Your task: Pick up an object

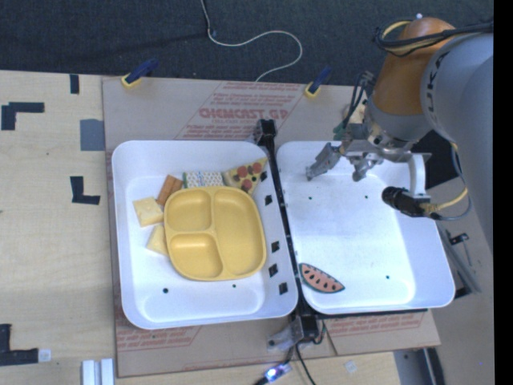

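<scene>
My gripper hangs over the far edge of the right bin, its two grey fingers spread apart with nothing between them. A watermelon slice toy lies on that bin's floor near the front left corner, well away from the gripper. In the left bin a yellow divided plate sits in the middle. Behind and left of the plate lie small food toys: a tan cracker, a brown piece, a dotted strip and a pizza slice.
The arm's grey body and orange band stand over the right bin's far right corner. A black cylinder juts out by the bin's right wall. Cardboard lies under both bins, with a white cable behind it.
</scene>
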Motion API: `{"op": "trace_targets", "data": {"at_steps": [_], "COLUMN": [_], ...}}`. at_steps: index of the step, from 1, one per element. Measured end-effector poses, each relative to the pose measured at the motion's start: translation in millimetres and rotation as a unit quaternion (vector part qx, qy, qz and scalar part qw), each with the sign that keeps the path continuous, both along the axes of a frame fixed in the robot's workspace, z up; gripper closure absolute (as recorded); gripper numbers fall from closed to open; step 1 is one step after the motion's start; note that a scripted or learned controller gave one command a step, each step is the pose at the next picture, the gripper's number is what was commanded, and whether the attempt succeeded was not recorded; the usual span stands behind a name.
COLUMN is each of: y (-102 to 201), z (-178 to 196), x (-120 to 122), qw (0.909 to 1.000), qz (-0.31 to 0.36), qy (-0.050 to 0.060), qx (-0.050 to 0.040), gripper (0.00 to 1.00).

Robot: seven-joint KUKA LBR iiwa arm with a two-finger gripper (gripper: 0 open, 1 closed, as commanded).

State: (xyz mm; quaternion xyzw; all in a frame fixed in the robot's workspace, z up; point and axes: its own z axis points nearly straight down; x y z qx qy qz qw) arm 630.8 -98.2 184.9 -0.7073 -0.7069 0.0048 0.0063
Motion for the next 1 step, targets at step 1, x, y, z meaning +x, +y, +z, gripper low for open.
{"op": "trace_targets", "data": {"at_steps": [1], "y": [0.0], "z": [8.1], "x": [3.2], "qw": [1.0], "qz": [0.001], "qy": [-0.007], "qx": [-0.0007], "gripper": [0.0]}}
